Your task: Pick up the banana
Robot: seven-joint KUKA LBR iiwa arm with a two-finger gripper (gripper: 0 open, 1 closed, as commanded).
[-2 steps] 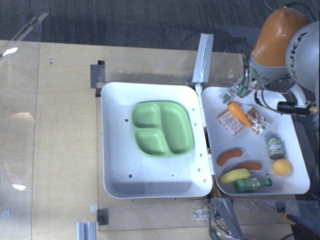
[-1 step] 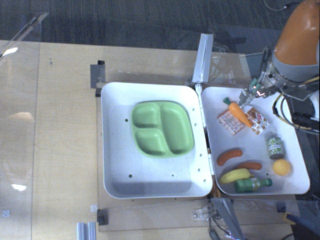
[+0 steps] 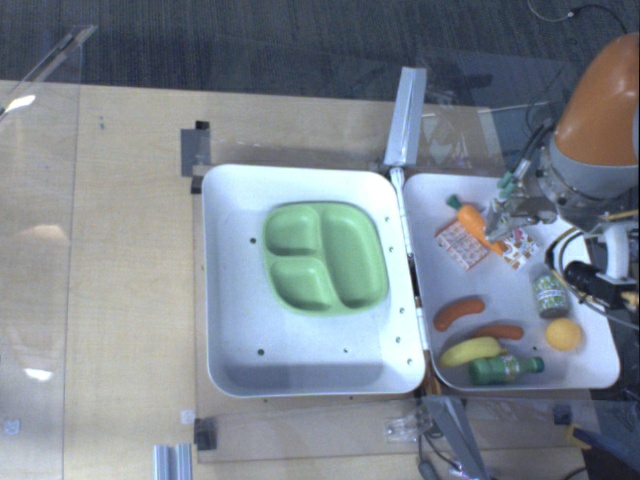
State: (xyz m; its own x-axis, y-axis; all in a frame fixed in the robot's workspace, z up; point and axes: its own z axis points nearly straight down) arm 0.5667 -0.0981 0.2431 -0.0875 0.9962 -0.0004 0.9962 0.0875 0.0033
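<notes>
The banana (image 3: pixel 470 350) lies well below the tool (image 3: pixel 503 211) in the right bin (image 3: pixel 600 373), between a green bottle (image 3: pixel 507 369) and two sausages (image 3: pixel 459 313). Judged light, smooth and curved; grasp across its middle. Tool state cannot be determined.

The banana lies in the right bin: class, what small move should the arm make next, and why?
Probably carry the gripper toward the view's bottom and slightly left until it is above the banana. The gripper now hovers near the carrot at the bin's far end, while the banana lies at the near end, between a sausage and a green bottle.
</notes>
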